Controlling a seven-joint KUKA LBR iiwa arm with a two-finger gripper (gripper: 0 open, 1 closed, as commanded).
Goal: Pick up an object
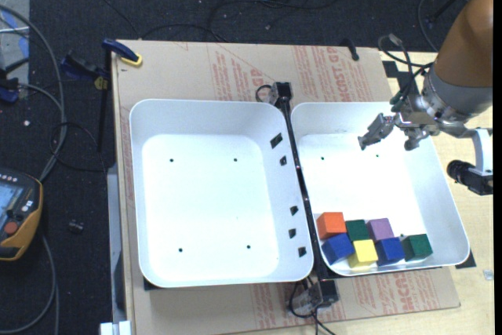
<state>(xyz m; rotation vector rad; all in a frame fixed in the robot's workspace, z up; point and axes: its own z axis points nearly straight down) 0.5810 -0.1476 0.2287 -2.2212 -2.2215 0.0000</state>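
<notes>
A: Where is the pincer (392, 131)?

B: Over the far part of the right bin (439, 176), well above its floor. The arm (467, 51) comes in from the right, smooth grey metal with a rounded orange band above the wrist. Two dark, slim fingers (373, 133) stand apart, one toward the left and one toward the right, with nothing between them.

A: And the things to pick from?

B: Small cubes, matte and hard-edged, packed together at the near edge of the right bin. The far row runs orange block (332, 223), dark green block (357, 230), purple block (380, 228). The near row runs blue block (338, 247), yellow block (365, 252), a second blue block (390, 249) and a green block (417, 246) at the right end. They touch one another, and they sit well apart from the pincer.

A: The bins themselves?

B: Shallow trays of glossy white plastic with rounded corners, side by side and touching along a dark seam. The left bin (149, 169) has a few small dark dots on its floor. Both rest on a tan board with red printing that covers the desk (204, 67).

A: Anything around it?

B: A dark speckled floor (63, 4) with loose black cables, and a yellow and black handset (16, 212) at the far left.
</notes>
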